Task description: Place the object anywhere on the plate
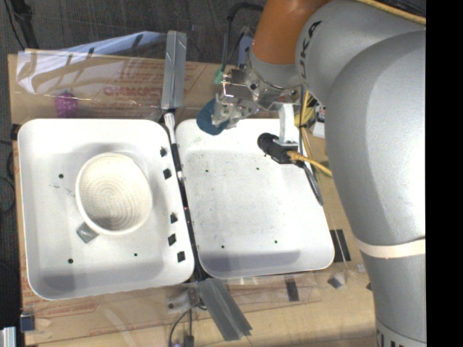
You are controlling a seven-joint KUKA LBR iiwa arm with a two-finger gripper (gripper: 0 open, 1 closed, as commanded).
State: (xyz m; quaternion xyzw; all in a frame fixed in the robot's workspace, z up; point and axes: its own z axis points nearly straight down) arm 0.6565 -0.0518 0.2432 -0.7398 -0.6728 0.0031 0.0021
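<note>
— Position of the arm [376,121]?

— It reaches in from the right. The hand [230,110] sits over the far left corner of the right bin [289,244], just at its rim.

— State of the hand?

— A blue object [208,121] shows at the fingertips, partly hidden by the hand. It appears to sit between the fingers, so the hand is closed on it.

— Location of the plate?

— The white plate [113,192] lies in the left bin [43,266], near the centre. A small grey piece [86,233] touches its near edge.

— Distance between object and plate?

— Well apart; the divider between the two bins lies between them. Both bins rest on the counter [108,85].
</note>
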